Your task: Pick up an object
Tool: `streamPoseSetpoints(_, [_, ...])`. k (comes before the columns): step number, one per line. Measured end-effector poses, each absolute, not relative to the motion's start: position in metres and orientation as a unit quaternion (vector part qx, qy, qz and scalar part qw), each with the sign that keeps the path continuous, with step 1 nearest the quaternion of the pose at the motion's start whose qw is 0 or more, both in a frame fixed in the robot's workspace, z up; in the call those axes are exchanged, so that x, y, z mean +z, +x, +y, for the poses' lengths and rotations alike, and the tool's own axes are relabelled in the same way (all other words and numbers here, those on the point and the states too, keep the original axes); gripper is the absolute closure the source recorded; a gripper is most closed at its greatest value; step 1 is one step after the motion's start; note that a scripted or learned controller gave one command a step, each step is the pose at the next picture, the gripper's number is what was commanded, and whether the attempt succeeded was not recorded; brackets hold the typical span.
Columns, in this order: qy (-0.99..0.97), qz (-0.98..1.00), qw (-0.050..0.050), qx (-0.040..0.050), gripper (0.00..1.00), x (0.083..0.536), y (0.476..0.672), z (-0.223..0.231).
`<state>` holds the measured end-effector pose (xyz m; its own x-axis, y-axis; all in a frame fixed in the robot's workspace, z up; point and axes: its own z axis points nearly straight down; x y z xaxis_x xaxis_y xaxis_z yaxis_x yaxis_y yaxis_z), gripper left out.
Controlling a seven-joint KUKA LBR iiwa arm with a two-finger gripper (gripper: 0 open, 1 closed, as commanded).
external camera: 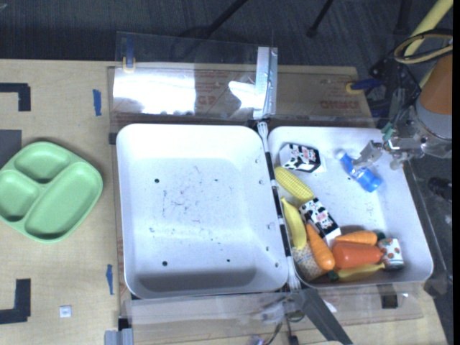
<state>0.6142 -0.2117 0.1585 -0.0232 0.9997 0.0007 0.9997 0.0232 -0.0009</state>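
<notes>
Over at the far right of the right bin (pixel 420 250), the gripper (pixel 374 155) hovers by a small blue object (pixel 361 172), finger spacing unclear; looks light and rigid, best pinched across its narrow middle.

Green divided plate (pixel 49 190) on wooden bench (pixel 57 279), blue tape marks (pixel 97 101)

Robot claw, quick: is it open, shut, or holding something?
Gripper: cannot be told; it is over the right white bin, by a blue plastic object.
</notes>
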Motion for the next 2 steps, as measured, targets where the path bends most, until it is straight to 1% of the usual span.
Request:
streamPoseSetpoints(1, [-0.699,-0.715,0.000,-0.0001,0.00,0.159,0.614,-0.212])
streamPoseSetpoints(2, [-0.692,-0.722,0.006,-0.0070,0.00,0.088,0.657,-0.207])
